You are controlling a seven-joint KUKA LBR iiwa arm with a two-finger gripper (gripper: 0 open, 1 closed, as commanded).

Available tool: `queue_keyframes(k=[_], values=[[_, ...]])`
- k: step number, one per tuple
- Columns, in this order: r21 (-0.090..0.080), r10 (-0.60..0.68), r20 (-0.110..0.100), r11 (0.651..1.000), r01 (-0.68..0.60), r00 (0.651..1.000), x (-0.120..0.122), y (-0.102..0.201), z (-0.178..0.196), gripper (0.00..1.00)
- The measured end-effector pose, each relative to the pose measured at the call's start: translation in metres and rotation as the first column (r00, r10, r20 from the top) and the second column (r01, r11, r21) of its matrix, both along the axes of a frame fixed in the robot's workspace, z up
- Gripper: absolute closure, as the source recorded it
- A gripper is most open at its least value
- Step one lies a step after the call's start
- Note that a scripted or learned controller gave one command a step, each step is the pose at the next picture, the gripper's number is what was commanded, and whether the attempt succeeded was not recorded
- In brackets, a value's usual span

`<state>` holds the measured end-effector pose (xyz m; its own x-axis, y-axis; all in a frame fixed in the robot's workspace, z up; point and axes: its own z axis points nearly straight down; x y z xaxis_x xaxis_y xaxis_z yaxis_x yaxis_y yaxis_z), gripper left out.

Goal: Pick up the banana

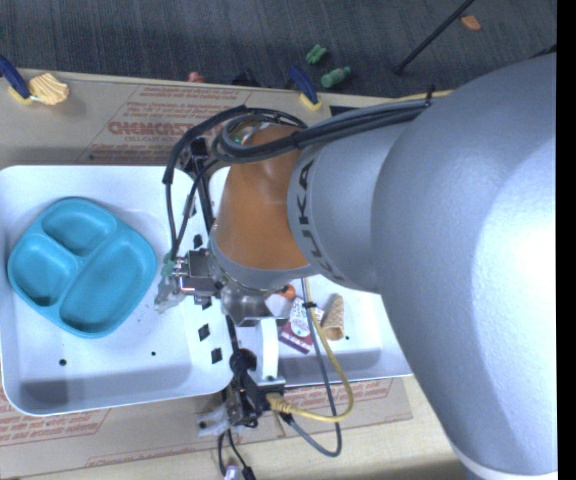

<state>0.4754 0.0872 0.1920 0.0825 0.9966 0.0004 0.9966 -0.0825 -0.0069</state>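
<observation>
Overhead, most of the bench is covered by the grey arm, which reaches in from the right with its orange band turned toward the camera. The wrist is held low over the strip where the two white bins meet. What can be made out of the gripper is seen just beside the right rim of the left bin — whether it is released or clenched cannot be told, since it is hidden under the wrist.

A blue divided plate is seen lying flat in the left bin, near its left wall and well apart from the gripper. The right bin is largely hidden by the arm; at its near edge a tan cone-like piece and a small white and purple packet are seen side by side. Where the banana lies cannot be told.

Black cables are looped around the wrist, and a yellow cable is draped over the near edge of the cardboard sheet under the bins.
</observation>
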Motion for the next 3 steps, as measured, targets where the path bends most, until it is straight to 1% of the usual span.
queue_keyframes(k=[1, 2, 3], values=[[-0.001, 0.114, 0.006, 0.993, -0.114, 0.993, 0.039, 0.064, -0.099, 0.00], [-0.009, 0.062, 0.016, 0.998, -0.061, 0.998, 0.005, 0.109, -0.098, 0.00], [-0.007, 0.235, 0.004, 0.972, -0.235, 0.972, 0.005, 0.107, -0.099, 0.00]])
